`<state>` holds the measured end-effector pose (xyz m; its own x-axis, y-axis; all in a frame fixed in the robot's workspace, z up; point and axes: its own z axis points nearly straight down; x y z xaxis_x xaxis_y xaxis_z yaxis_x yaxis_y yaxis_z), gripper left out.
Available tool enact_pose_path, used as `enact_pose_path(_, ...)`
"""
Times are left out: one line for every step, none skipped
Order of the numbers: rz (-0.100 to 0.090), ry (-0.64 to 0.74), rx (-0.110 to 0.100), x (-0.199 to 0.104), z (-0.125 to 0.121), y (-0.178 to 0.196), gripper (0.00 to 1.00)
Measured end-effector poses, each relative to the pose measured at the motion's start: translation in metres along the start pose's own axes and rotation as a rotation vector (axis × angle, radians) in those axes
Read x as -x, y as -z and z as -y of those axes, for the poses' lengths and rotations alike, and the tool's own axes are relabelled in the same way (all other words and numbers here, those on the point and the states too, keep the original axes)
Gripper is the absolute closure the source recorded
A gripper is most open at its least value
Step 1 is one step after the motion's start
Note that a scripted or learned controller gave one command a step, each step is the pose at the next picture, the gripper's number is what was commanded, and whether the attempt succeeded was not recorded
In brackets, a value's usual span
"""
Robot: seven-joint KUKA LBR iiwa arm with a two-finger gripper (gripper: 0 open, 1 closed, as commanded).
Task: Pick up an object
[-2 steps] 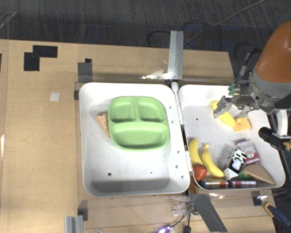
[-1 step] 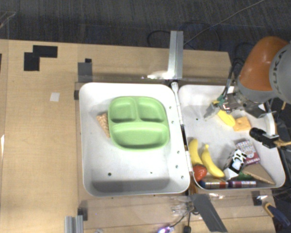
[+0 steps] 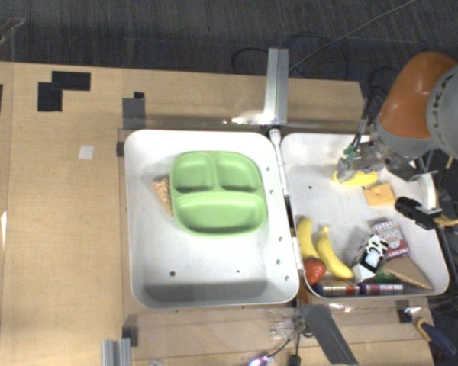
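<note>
Gripper [image 3: 356, 158] sits low in the upper part of the right bin [image 3: 320, 155], at the end of the grey arm with its orange band [image 3: 410, 97] reaching in from the right. Its tip is right over a small yellow object [image 3: 357, 178], seemingly touching its top edge, though the view is too small to tell how the tip is set or whether anything is caught in it. Just beside that lies an orange cracker-like square [image 3: 378, 196]. Nearer the front of the same bin lie two bananas [image 3: 327, 250], a red tomato-like piece [image 3: 314, 270], a black-and-white toy [image 3: 372, 253], a small printed packet [image 3: 388, 235] and a brown wedge [image 3: 407, 274]. The left bin [image 3: 149, 227] holds a green divided plate [image 3: 216, 191], with a tan waffle-like piece [image 3: 162, 195] touching its left edge.
</note>
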<state>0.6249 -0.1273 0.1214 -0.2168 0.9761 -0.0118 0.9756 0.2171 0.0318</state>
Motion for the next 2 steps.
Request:
enact_pose_path(0.0,0.0,0.0,0.0,0.0,0.0,0.0)
enact_pose_path(-0.009,0.084,-0.021,0.04,-0.026,-0.034,0.0)
